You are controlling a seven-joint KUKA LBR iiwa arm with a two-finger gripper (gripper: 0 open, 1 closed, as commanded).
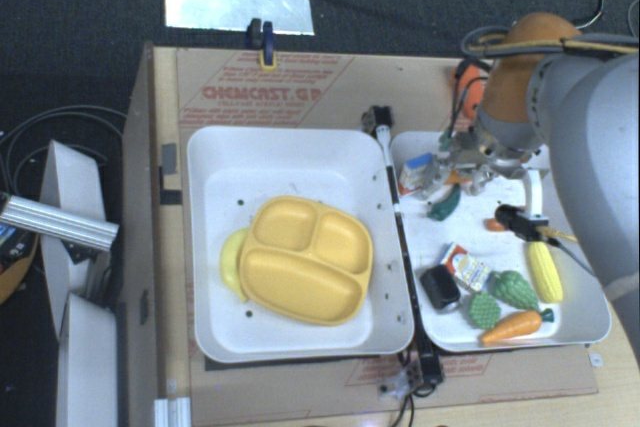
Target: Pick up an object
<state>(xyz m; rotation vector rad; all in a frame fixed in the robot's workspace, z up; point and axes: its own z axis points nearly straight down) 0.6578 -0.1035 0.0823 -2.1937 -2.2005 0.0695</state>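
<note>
Hand [462,177], grip state untellable, hovers over the teal toy [446,203]: light, stiff, slippery; pinch mid-body.

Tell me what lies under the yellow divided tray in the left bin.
A paler yellow piece pokes out from beneath the yellow three-compartment plastic tray at its left edge; the tray covers the rest, so its shape stays unclear.

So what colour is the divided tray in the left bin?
Yellow, seen clearly in the camera view: divided tray.
</note>
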